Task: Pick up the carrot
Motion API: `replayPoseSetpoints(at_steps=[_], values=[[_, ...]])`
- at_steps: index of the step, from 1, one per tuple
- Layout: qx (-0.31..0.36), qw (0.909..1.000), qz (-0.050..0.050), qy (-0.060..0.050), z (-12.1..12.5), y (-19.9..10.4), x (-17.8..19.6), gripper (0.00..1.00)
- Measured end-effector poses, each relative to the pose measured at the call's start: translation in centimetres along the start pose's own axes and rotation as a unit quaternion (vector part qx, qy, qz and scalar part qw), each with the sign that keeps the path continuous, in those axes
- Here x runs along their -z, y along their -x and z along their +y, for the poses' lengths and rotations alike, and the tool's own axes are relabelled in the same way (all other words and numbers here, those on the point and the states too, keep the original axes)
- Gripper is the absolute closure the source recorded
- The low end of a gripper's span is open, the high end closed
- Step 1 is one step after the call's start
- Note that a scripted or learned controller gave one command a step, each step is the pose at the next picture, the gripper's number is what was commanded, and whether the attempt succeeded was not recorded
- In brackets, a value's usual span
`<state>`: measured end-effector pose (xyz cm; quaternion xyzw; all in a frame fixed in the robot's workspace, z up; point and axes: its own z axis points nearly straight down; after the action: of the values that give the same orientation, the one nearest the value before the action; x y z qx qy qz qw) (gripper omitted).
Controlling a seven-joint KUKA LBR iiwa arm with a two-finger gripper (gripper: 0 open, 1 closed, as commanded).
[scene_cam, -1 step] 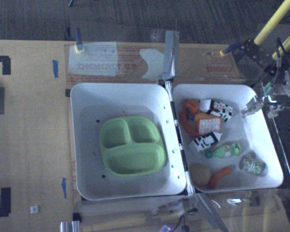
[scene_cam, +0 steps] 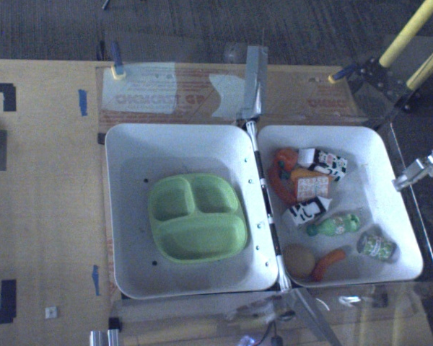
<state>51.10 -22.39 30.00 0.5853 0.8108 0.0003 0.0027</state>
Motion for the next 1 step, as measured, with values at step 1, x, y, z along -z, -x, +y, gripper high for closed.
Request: replayPoseSetpoints(at_steps=[1], values=[[-0.119, 0.9929, 0.004, -0.003, -2.69, -1.21, -17.25, 0.0]])
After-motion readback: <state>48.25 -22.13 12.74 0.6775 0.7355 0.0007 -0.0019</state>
